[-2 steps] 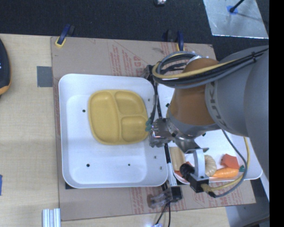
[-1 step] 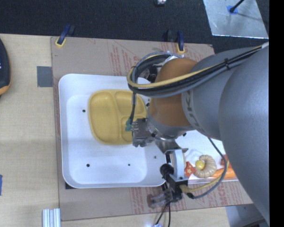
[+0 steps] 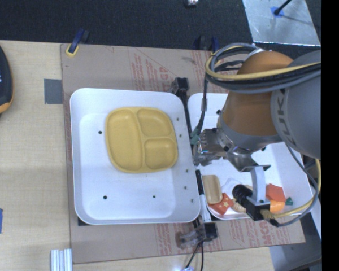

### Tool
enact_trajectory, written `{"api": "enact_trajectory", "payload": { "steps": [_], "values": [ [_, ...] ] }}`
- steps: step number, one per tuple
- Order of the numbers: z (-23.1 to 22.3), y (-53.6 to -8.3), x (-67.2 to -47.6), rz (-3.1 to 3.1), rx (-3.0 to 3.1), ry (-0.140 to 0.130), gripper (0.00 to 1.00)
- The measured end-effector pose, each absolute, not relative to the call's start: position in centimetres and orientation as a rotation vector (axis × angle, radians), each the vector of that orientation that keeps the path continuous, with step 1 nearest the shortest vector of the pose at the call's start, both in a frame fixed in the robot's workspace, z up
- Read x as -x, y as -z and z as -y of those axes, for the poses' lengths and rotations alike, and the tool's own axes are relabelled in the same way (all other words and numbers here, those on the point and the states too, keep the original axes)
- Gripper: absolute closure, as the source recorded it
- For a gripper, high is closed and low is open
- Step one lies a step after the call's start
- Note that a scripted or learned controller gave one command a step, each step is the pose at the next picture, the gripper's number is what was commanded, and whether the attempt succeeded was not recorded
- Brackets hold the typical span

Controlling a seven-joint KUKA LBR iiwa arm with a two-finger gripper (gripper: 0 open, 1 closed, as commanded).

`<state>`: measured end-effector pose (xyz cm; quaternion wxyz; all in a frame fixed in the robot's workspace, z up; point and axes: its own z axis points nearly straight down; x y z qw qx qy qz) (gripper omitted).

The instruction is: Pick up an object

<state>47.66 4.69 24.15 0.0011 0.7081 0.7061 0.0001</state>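
One smooth yellow three-compartment plate [image 3: 142,139]

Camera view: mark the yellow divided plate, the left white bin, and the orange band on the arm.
yellow divided plate [image 3: 141,139]: camera view, centre ridge.
left white bin [image 3: 130,199]: camera view, bare floor below the plate.
orange band [image 3: 254,103]: camera view, top surface.

- One fixed camera looks down on me from above the bench [image 3: 28,168], tilted at a slant rather than straight overhead.
- It sits high enough to take in both white bins: the left bin [image 3: 85,151] whole, the right bin [image 3: 296,171] largely under my arm [image 3: 271,100].
- I enter from the right of the view, my orange band closest to the lens and looming large.
- The far edge of the view reaches past the bench to dark floor [image 3: 118,7]; the near edge cuts the cardboard mat [image 3: 130,247] just below the bins.
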Motion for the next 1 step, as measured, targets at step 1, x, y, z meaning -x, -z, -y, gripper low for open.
{"api": "enact_trajectory", "payload": {
  "steps": [1],
  "values": [
    [-10.77, -21.41, -49.06, -2.234, -2.212, 0.004, 1.0]
  ]
}}
